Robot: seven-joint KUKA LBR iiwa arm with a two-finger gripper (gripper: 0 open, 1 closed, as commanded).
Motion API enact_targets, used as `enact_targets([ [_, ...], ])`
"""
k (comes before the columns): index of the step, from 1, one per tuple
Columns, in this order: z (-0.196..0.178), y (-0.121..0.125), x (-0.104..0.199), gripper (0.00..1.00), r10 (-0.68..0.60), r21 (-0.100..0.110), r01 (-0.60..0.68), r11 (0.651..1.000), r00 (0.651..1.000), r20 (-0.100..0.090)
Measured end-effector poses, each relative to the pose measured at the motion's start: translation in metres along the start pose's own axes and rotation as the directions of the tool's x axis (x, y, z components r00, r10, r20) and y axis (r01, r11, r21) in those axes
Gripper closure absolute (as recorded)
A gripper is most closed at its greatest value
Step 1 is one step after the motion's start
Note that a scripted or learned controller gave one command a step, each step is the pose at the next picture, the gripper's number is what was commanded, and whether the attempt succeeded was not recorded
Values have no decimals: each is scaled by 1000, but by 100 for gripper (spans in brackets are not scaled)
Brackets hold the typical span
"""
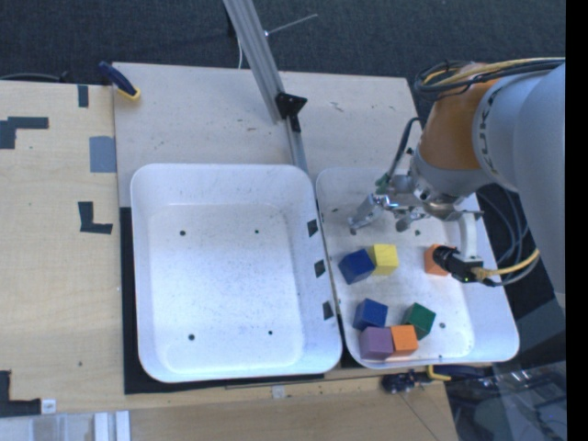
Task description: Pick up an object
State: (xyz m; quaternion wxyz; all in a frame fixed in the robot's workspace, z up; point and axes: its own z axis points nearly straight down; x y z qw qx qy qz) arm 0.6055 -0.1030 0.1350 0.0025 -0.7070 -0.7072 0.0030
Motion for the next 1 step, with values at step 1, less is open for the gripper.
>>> enact_targets([
  [1,47,-1,1,0,-1,-2,1,1000,1000,0],
])
